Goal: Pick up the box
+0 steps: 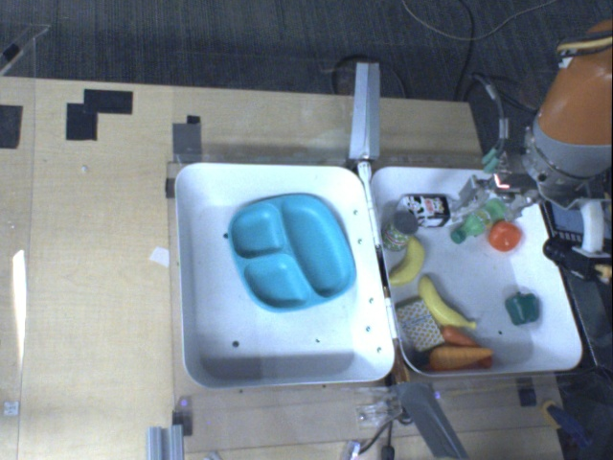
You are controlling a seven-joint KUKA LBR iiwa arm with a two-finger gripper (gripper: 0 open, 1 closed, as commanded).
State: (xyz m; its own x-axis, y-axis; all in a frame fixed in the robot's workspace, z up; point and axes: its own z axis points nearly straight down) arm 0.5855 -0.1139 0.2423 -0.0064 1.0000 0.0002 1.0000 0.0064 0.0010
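Note:
The box (419, 323) is small with a speckled grey pattern. It lies at the front left of the right bin (556, 353), between a yellow banana (442, 303) and a carrot (460, 356). My gripper (490, 186) hangs over the back of that bin, above a green bottle (474, 221) and next to a red-orange ball (505, 236). It is well away from the box, and nothing can be seen in its grasp.
The right bin also holds a black-and-white can (424, 209), a second banana (409, 262), a grey round object (400, 222) and a teal object (523, 307). The left bin (201, 286) holds a blue divided plate (292, 249). A metal rail (364, 113) stands behind the bins.

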